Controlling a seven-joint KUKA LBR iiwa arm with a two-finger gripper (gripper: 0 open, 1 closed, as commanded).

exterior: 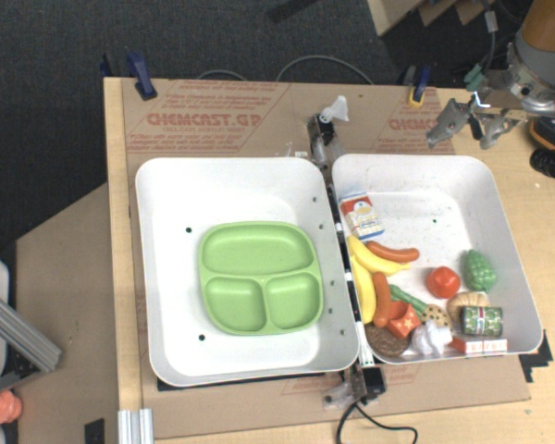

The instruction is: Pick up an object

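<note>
The gripper [469,121] sits above the far edge of the right bin [499,202], over the bench board rather than over the bin's contents. Its two fingers are spread apart with nothing between them. The arm [541,26] is cut off by the top and right frame edges; only its wrist and an orange band are visible.

The right bin holds a dense cluster of toy food along its left wall and near edge. Several items overlap, so outlines near the near edge are hard to separate.

- Banana [363,265]: lies against the left wall, long axis running far-to-near, curved, with one arm pointing toward the bin centre.
- Sausage [393,252]: long axis roughly parallel to the far edge, touching the banana.
- Small carton [361,216]: at the far end of the banana.
- Tomato [443,281]: near the bin centre.
- Green fruit [479,270]: close to the right wall.
- Can [481,321]: on its side near the near-right corner.

The left bin [166,211] carries a green divided tray [259,277], three compartments, in its middle.
</note>
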